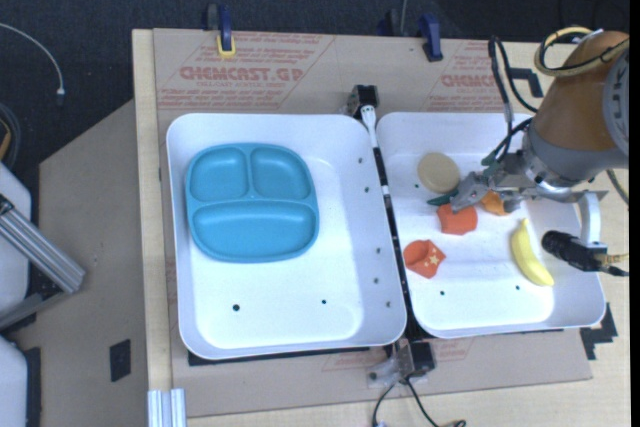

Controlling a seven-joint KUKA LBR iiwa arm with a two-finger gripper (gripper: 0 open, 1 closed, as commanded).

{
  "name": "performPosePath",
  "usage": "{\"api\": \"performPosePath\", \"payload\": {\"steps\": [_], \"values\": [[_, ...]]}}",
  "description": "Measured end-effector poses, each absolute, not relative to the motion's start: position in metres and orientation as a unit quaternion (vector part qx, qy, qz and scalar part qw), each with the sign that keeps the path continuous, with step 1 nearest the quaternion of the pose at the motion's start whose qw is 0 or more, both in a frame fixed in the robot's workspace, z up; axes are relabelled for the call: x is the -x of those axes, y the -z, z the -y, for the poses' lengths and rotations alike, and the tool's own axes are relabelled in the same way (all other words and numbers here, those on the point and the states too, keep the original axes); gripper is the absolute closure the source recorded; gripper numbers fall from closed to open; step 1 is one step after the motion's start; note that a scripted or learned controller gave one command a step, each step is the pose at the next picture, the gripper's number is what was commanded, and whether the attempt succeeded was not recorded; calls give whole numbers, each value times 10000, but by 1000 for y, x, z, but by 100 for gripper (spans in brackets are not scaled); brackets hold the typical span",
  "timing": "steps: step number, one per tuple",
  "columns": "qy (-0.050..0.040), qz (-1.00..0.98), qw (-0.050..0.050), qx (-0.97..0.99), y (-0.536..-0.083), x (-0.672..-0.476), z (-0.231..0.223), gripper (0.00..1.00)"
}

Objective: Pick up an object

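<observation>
An orange-red toy piece [458,219] with a green tip lies in the right bin [500,315], left of centre, directly under the gripper [468,196]. The fingers reach down to it, but whether they are spread or closed, or have any hold, cannot be told. The step in hand appears to be the grasp itself; next comes a firm close and a straight lift. Near the piece: a tan disc [437,171] to the far side, a red pepper-like toy [424,257] nearer, a banana [530,254] to the right. The left bin [280,315] holds a blue divided plate [252,202].
</observation>
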State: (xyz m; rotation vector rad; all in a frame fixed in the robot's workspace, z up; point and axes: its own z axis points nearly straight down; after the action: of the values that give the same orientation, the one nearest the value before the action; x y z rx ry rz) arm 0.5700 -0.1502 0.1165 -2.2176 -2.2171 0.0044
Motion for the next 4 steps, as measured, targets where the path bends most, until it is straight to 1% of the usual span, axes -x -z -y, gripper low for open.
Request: {"api": "performPosePath", "payload": {"steps": [1,2,3,4], "values": [[5,7070,-11,7072,-131,-572,151,100],[21,7075,-42,7067,-194,-578,152,100],[13,7075,-31,7067,-228,-579,153,100],[3,7091,13,7051,-234,-568,92,100]]}}
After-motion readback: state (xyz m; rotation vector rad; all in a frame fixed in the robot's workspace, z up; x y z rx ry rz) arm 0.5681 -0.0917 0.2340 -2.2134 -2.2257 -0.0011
